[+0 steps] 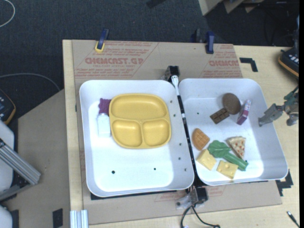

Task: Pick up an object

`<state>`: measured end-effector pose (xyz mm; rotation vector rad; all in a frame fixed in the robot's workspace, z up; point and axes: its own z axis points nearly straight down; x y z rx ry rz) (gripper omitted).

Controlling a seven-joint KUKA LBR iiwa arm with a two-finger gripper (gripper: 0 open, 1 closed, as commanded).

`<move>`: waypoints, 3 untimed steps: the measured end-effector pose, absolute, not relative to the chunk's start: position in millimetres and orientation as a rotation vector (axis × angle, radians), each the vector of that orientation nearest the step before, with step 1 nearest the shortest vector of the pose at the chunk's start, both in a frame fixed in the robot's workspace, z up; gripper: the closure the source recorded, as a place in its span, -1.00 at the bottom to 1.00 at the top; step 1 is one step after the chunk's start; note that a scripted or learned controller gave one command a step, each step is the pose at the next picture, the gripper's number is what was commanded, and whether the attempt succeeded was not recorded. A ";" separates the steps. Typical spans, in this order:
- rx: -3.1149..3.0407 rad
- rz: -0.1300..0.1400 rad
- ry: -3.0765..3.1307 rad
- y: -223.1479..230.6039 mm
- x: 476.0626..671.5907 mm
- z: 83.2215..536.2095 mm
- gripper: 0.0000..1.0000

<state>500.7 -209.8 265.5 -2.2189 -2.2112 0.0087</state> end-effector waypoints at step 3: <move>-2.215 0.004 -2.217 -199.0 503.4 164.9 -1.00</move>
